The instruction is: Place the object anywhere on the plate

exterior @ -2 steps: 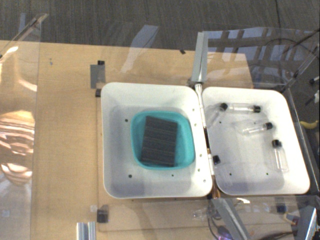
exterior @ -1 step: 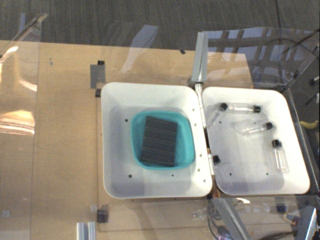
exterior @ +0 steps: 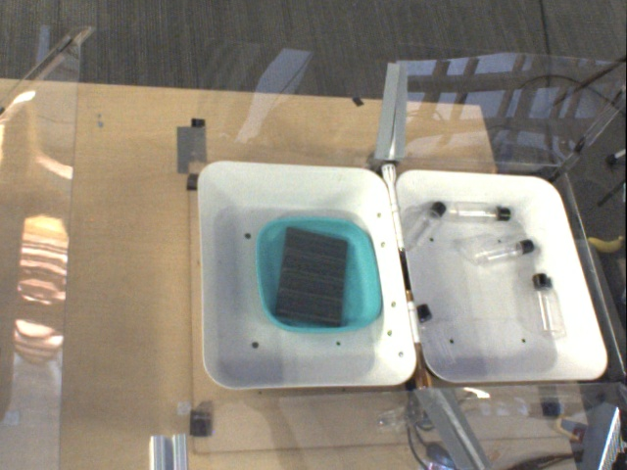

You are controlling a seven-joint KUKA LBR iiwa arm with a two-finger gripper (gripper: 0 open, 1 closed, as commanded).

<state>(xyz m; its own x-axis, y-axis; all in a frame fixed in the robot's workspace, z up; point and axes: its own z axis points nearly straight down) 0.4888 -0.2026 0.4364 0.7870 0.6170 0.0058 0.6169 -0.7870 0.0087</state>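
Charcoal ribbed block (exterior: 313,277), lying on the teal plate (exterior: 266,262), looked stiff and light; you'd have pinched its long sides, 3 and 9 o'clock; claw state couldn't be told.

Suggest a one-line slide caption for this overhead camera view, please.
Dark ridged block on teal plate in left bin; clear vials scattered in right bin.

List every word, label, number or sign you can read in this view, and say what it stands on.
None can be read: no text shows on the teal plate, the dark ridged block on it, the clear vials or the white bins.
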